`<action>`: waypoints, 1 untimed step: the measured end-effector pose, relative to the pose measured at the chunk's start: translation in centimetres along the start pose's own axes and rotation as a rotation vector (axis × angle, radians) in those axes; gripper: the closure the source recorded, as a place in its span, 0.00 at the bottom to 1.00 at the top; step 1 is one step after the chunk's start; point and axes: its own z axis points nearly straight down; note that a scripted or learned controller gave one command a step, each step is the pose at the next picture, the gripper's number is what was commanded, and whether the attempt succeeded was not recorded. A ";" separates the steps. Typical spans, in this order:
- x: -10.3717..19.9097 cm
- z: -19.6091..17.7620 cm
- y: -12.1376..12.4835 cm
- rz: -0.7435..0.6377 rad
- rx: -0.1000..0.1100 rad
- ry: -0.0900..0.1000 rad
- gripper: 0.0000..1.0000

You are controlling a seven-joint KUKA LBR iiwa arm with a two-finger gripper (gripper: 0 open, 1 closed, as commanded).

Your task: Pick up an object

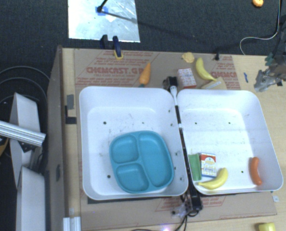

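Note:
The right bin (229, 105) holds a yellow banana (216, 179), a small box (208, 165) printed in white, red and green beside it, and an orange-red sausage (254, 171) near the bin's right wall. My gripper (268, 79) hangs at the far right of the camera view, above the bench just beyond the right bin's back right corner, well apart from those objects. Nothing shows in its grasp. The left bin (99, 109) holds a blue divided plate (141, 161).
On the cardboard behind the bins lie a carrot (145, 73), a second banana (203, 69), a small pale box (186, 77) and a yellow scrap (188, 57). Blue clamps (115, 44) stand at the bench's back edge. A small orange (257, 2) lies on the dark floor.

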 end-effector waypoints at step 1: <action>0.2 -2.9 2.1 -0.005 -0.001 0.000 1.00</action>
